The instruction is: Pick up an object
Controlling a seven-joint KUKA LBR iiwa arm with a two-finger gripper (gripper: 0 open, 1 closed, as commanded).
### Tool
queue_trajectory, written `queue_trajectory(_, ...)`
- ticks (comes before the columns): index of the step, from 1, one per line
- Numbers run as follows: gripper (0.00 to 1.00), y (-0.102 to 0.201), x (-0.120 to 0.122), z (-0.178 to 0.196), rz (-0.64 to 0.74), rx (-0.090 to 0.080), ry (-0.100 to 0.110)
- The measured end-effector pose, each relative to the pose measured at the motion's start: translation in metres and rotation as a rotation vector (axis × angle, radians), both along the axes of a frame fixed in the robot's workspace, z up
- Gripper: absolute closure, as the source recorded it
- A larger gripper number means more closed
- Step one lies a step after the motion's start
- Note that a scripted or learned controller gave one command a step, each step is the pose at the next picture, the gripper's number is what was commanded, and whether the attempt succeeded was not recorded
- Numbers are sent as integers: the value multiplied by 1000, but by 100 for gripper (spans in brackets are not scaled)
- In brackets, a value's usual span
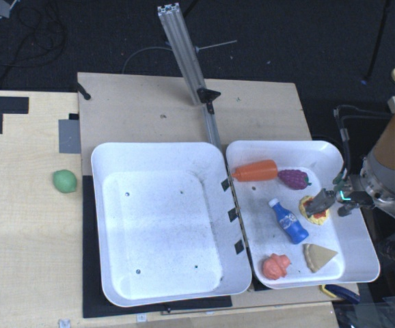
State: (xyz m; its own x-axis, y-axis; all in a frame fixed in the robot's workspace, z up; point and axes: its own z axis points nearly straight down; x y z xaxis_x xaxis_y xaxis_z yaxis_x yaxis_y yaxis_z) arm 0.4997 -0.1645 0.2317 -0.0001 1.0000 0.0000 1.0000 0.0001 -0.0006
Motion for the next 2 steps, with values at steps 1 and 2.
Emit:
queue_trajectory(1, 0, 0, 0, 0, 0, 0, 0)
queue_trajectory(2, 0, -3, 3, -61, 0, 1, 5)
